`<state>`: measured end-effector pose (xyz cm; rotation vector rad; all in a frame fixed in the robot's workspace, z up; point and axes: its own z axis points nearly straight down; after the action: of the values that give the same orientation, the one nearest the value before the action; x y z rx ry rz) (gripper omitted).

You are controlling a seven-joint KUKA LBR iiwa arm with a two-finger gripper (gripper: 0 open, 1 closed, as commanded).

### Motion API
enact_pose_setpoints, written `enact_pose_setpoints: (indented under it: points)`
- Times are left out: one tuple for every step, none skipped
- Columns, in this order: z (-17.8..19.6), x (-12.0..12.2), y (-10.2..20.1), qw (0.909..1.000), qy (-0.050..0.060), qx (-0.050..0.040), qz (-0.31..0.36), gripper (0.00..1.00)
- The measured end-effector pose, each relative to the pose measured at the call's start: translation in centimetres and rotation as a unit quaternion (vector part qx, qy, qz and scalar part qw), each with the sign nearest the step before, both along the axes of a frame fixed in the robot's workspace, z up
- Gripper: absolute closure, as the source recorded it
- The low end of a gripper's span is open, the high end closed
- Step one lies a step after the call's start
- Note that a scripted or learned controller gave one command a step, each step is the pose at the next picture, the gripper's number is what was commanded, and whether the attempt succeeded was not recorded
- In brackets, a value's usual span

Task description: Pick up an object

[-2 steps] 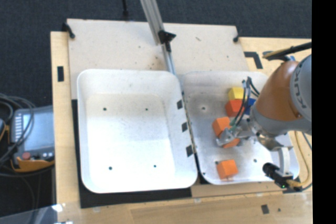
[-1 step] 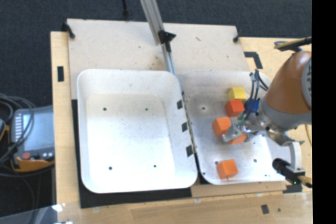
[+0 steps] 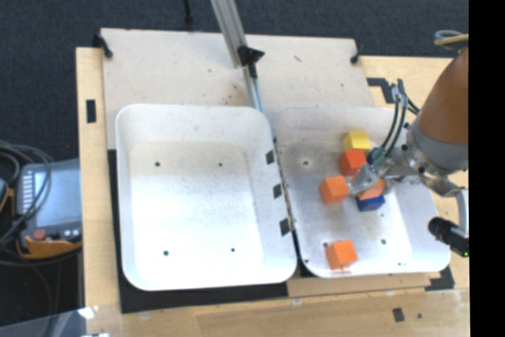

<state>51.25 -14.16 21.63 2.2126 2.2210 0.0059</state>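
The right bin [image 3: 312,134] holds several small blocks. A yellow block [image 3: 357,140] lies at the back, with a red-orange block [image 3: 352,162] just in front of it. An orange block [image 3: 334,189] sits near the bin's middle, and another orange block [image 3: 342,253] lies near the front rim. My gripper [image 3: 368,181] reaches in from the right and hangs low over a blue block [image 3: 369,202], partly covering it. A small orange piece [image 3: 375,189] shows right at the gripper's tip, on top of the blue block.
The left bin [image 3: 197,193] stands beside the right one, with a raised divider between them. A slanted metal pole [image 3: 225,4] rises behind the bins. The arm's orange band [image 3: 448,102] fills the right edge.
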Motion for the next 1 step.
enact_pose_setpoints:
  points:
    - [4.78,-0.01,-0.97,1.0000,0.000,0.0000,0.001,1.00]
